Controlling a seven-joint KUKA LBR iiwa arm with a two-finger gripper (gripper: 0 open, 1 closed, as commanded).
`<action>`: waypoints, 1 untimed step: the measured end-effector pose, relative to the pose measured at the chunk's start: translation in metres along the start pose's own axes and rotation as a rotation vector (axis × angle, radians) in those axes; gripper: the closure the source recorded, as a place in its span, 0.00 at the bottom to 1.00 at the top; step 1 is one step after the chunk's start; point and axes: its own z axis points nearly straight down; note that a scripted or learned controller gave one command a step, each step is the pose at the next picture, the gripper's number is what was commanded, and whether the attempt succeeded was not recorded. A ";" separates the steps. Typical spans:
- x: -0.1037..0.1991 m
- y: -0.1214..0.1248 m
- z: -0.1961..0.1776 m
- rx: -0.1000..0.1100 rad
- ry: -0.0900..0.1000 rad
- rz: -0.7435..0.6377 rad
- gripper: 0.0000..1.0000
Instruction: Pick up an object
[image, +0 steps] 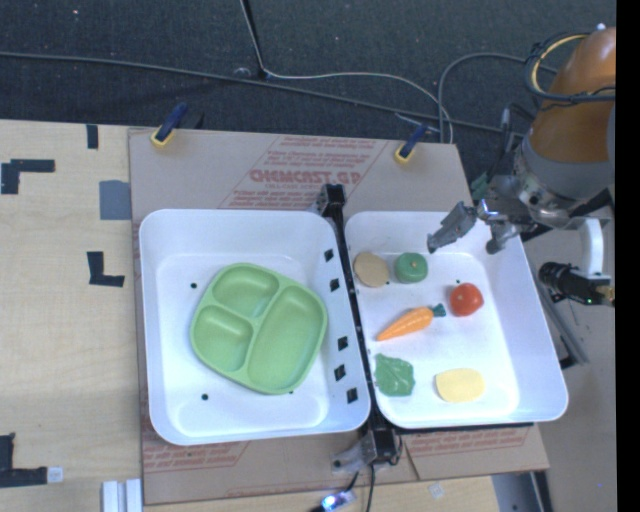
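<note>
In the right bin (530, 330) lie six toy foods: a tan round piece (371, 269) and a green round piece (410, 267) side by side at its 11 o'clock, a red tomato (466, 299) at 2 o'clock, an orange carrot (408, 322) near the middle, a green leafy piece (394, 375) at 7 o'clock and a yellow piece (459, 384) at 5 o'clock. The gripper (468, 229) hovers over the bin's 1 o'clock corner, its jaws spread apart with nothing between them, clear of every food. The left bin (165, 300) carries a light green divided plate (260, 326). Both bins rest on a brown cardboard sheet (290, 170) on the tabletop (60, 340).
</note>
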 end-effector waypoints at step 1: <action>-0.002 0.000 0.044 0.004 0.000 0.000 0.00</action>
